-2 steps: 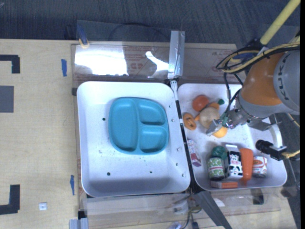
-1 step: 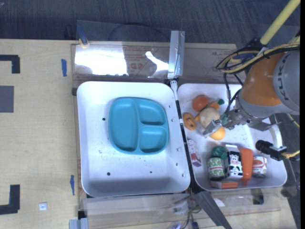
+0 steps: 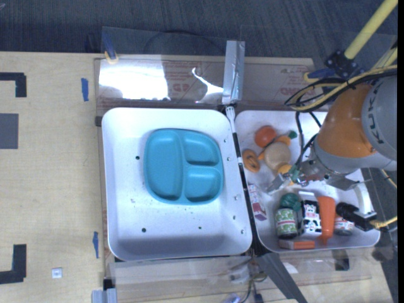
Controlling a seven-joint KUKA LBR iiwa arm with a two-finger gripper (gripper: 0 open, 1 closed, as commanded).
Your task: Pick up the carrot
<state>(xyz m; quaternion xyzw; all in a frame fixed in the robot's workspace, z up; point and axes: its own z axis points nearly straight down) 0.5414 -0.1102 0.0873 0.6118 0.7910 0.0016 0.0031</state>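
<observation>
Carrot (image 3: 326, 216) lies lower right in right bin (image 3: 372, 237), long axis near vertical, just below-right of gripper (image 3: 295, 177) (finger state: cannot tell).

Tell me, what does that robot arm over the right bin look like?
The arm is a thick, rounded grey tube with a broad orange band above its wrist and part of dark lettering on the grey shell. Black and yellow cables loop beside it. Its gripper is a small cluster of metal and dark parts.
</observation>
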